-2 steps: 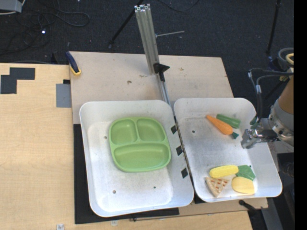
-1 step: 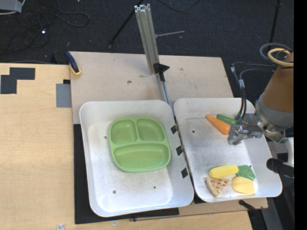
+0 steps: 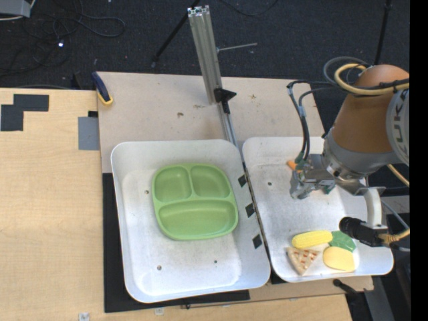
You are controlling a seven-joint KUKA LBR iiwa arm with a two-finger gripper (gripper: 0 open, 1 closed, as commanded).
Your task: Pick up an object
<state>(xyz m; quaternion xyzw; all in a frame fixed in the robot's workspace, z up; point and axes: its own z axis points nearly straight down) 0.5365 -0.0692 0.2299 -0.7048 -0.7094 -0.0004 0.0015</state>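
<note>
Hovering over the shallow white right bin (image 3: 267,199), your two-finger gripper (image 3: 304,191) sits well apart from the yellow plastic corn cob (image 3: 311,239); descending here risks closing on nothing.

Bench (image 3: 154,102) — left bin (image 3: 134,259), right bin (image 3: 274,246)

Just one fixed cam up high, angled down over both bins (image 3: 127,179), arm (image 3: 368,119) entering from right.

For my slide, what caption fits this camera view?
Robot tool hovers over right bin near toy corn; green tray sits left.
</note>
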